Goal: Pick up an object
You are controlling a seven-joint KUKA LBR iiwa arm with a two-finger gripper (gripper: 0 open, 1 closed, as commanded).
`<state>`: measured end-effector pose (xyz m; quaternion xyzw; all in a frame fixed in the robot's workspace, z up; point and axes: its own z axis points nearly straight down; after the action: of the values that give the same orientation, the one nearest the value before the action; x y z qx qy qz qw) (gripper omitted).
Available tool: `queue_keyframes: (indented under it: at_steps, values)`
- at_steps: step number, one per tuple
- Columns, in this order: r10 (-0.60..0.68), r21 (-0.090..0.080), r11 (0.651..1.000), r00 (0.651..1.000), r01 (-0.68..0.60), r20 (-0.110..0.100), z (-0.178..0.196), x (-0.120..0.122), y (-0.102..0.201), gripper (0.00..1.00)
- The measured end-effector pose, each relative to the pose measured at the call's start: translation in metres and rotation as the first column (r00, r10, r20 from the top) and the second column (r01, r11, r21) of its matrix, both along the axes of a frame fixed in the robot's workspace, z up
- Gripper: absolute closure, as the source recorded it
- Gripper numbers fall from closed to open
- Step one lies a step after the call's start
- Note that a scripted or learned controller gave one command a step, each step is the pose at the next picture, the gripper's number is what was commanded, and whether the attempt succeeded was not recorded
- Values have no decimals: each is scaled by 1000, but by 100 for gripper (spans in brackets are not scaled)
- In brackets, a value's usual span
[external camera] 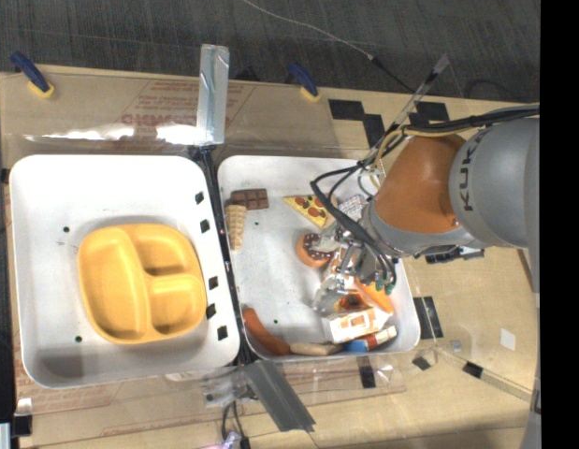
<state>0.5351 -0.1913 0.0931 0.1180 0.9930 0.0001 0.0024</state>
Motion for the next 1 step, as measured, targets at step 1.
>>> queue_keyframes:
  at_steps: [1]
  values:
    - [-100, 1, 995, 995, 100, -1, -1, -57, 11, 0]
